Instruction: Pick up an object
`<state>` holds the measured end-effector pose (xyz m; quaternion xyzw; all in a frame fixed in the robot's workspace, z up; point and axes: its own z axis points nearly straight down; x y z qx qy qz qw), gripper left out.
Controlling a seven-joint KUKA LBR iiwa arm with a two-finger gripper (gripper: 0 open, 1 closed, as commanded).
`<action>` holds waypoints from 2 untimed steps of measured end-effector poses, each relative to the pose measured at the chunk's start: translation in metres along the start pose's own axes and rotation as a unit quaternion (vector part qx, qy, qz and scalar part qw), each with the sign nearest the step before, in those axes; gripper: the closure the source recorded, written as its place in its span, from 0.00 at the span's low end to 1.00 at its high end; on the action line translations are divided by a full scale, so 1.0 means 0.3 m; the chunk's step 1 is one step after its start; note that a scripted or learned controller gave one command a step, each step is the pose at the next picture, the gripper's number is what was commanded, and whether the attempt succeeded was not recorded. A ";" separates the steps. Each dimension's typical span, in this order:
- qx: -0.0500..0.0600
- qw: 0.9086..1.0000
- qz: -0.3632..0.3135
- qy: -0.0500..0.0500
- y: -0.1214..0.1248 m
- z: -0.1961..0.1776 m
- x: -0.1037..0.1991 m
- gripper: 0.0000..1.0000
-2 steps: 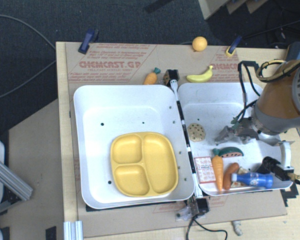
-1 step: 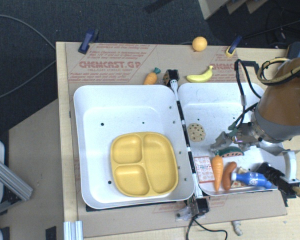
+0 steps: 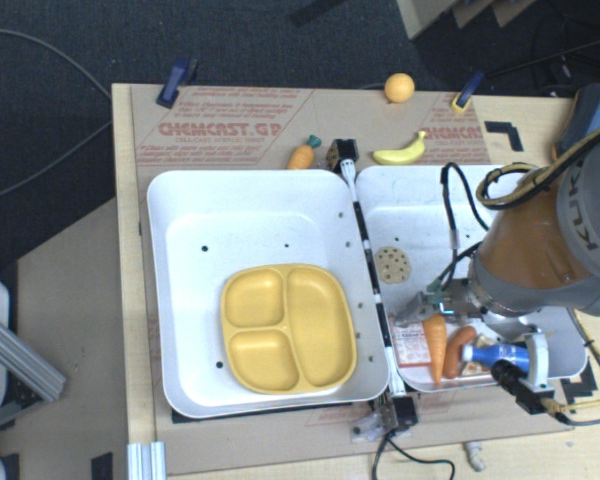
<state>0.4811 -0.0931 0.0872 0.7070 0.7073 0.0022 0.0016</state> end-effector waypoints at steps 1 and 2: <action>-0.002 1.000 0.000 0.000 0.004 -0.034 0.003 1.00; 0.002 1.000 0.000 0.000 0.284 -0.325 0.126 1.00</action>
